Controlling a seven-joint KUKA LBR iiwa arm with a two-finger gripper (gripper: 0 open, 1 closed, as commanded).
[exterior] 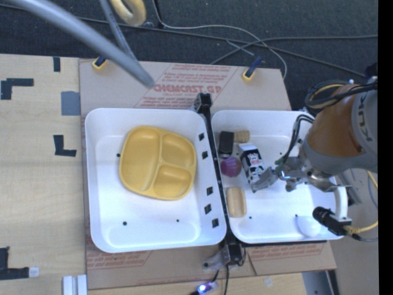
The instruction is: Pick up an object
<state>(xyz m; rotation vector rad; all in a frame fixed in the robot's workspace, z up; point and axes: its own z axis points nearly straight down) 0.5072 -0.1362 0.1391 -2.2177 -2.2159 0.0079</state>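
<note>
Grey tubing (67, 23) crosses the upper left of the frame, blurred and closest to your lens, with a yellowish loop (126, 2) at the top edge beside it.

Below it you see two white bins side by side on a cardboard sheet (190, 82). Your left bin (101, 165) carries a yellow divided plate (158, 163), three compartments, lying flat in the bin's upper half.

Your right bin (270, 223) holds a cluster along its left side:
- black block (226, 142), upright near the divider, upper part of the bin;
- small tan piece (242, 136) touching the block's right side;
- white box with dark print (250, 161) just below the tan piece;
- purple round object (231, 166) just left of the white box, touching or nearly touching it;
- tan oblong block (236, 201) lower down, beside the divider, apart from the others;
- white rounded object (307, 227) in the bin's lower right corner, well apart from the cluster.

The arm (338, 134), orange band showing, enters from the right of the frame and sits over the right bin. Its gripper (265, 180) points toward frame left, tips just below and right of the white box. You cannot tell from this slant whether the hand is spread or pressed together, and nothing is visibly pinched in it.
</note>
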